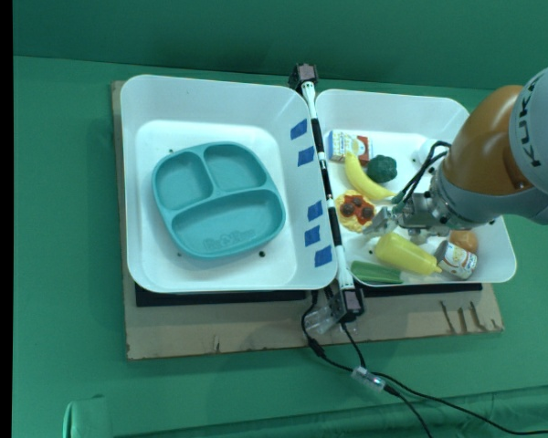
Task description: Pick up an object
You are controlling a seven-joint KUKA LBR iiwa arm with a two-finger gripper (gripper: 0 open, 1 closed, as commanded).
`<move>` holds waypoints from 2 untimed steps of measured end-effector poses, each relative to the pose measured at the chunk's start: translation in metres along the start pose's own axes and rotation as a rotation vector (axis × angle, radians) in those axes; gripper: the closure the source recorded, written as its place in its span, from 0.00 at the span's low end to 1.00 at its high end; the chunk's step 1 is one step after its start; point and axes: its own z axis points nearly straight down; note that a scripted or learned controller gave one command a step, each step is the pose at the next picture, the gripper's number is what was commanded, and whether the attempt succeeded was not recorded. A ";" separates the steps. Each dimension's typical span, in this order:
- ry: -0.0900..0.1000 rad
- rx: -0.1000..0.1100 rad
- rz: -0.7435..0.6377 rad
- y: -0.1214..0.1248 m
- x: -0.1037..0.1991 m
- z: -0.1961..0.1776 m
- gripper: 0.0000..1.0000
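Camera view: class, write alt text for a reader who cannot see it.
The gripper hangs low in the right bin among a banana, yellow bottle, broccoli and small carton. The left bin holds a teal divided plate.

Robot lab: green backdrop, taped bins, loose cables.

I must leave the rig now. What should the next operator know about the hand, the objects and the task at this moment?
Hand: low in the right bin, beside the small pizza and above the yellow bottle; nothing visibly between its fingers.
Right bin also has: banana, broccoli, carton, cucumber, small jar.
Left bin: teal divided plate.
Done: nothing lifted.
Left: grasp and raise one object.
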 end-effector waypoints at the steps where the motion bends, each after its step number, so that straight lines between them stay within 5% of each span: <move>1: 0.000 0.000 -0.002 0.000 0.000 0.000 0.00; 2: 0.002 0.009 -0.001 0.005 0.000 0.000 0.00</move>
